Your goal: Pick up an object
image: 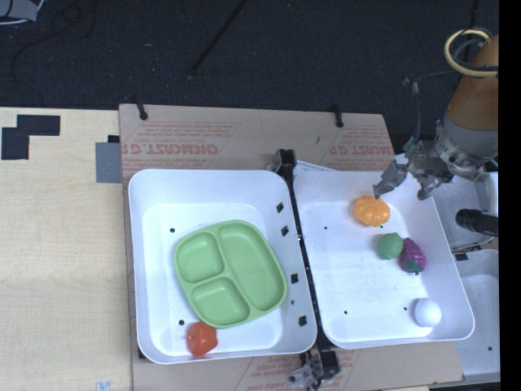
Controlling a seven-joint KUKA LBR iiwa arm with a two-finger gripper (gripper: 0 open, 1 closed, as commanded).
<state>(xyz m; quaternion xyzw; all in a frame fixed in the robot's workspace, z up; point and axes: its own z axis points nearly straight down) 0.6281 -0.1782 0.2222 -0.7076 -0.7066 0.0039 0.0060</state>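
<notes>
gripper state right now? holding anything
Gripper: open, holding nothing, above the right bin's far edge, near the orange object.

My grey arm with its orange band (470, 104) reaches in from the right, wrist tilted down-left. My metal two-finger gripper (404, 187) hangs with its fingers (387, 182) spread apart (nothing between them).

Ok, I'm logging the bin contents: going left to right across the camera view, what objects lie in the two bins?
Green divided plate → orange-red piece → orange fruit → green ball → purple piece → white ball.
</notes>
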